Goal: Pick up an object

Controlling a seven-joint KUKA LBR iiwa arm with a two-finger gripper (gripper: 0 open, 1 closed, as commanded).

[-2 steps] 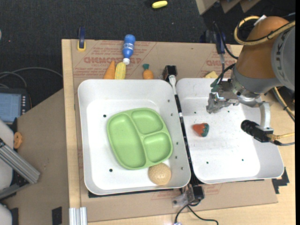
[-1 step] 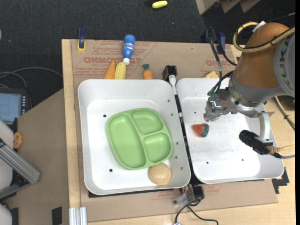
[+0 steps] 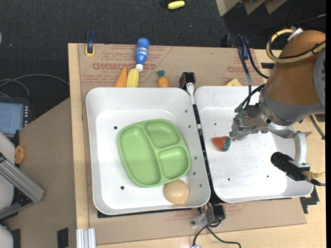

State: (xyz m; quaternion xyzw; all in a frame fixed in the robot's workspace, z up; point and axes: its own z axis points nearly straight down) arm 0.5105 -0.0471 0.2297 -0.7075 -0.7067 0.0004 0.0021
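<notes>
Two shallow white bins sit side by side on a cardboard-covered bench, seen from above at a slant. From my remote station I see the left bin holding a green divided plate with three compartments, lying flat near the middle. Just beside the plate's near right edge rests a round tan ball-like object, touching or almost touching the plate rim.

The right bin holds a small red and green toy, perhaps a strawberry, lying near the bin's left wall, about midway between far and near edges. The arm, grey with a broad orange band, reaches in from the right over this bin. Its gripper hangs just to the right of the strawberry, close to it but with a sliver of white bin floor showing between them. I cannot tell whether the gripper's tips are apart or together; the dark mechanism blurs together at this angle. Nothing is visibly held.

On the bench beyond the left bin lie a blue and white bottle, a toy corn cob, and two orange carrot-like toys. A yellow object lies on the dark floor farther off.
</notes>
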